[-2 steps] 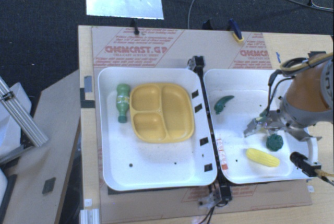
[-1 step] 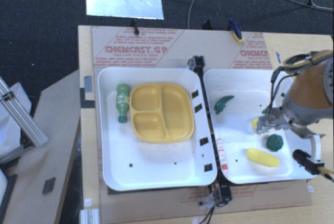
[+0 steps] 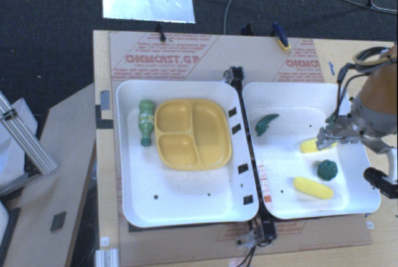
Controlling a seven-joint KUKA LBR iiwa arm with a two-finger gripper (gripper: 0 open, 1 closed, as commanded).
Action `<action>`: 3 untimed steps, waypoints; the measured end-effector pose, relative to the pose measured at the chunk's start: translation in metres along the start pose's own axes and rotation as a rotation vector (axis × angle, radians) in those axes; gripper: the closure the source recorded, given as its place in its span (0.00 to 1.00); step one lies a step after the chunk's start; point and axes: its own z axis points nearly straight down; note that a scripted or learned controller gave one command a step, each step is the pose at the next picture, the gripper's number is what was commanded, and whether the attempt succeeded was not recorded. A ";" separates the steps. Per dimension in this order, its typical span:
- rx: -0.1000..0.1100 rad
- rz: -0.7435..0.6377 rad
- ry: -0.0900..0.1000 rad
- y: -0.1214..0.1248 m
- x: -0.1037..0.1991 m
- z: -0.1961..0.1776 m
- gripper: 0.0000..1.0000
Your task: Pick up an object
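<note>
Yellow piece (image 3: 309, 146) in the right bin (image 3: 292, 98) is our likely target: the gripper (image 3: 326, 138) sits low at its right end, touching or nearly so. We cannot tell from this slanted view how the gripper is set, nor whether it grips anything; the piece lies on the bin floor, not lifted.

Step in hand, as we judge it: the approach or grasp stage of the pick. The next move calls for a firm closure on the piece's end, then a straight lift clear of the bin wall. Since the hold would be near one end, the piece could pivot or slip out.

Other places, taken from the yellow piece: the pepper (image 3: 267, 123), dark green, lies to its upper left, apart. The broccoli (image 3: 327, 169) lies just below and right of it. The corn (image 3: 313, 188) lies below it, near the bin's front edge.

Count, right bin: one yellow piece, one pepper, one broccoli, one corn, four things.

Count, left bin (image 3: 134, 197): one yellow plate (image 3: 189, 134) with three compartments, one green bottle (image 3: 146, 122) just beside the plate's left edge, two things.

Bins: two. Arm: one.
</note>
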 end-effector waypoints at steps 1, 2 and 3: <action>-0.001 -0.002 0.000 0.005 0.009 -0.050 1.00; 0.000 -0.002 0.000 0.007 0.009 -0.093 1.00; 0.004 -0.006 0.004 0.026 0.063 -0.079 1.00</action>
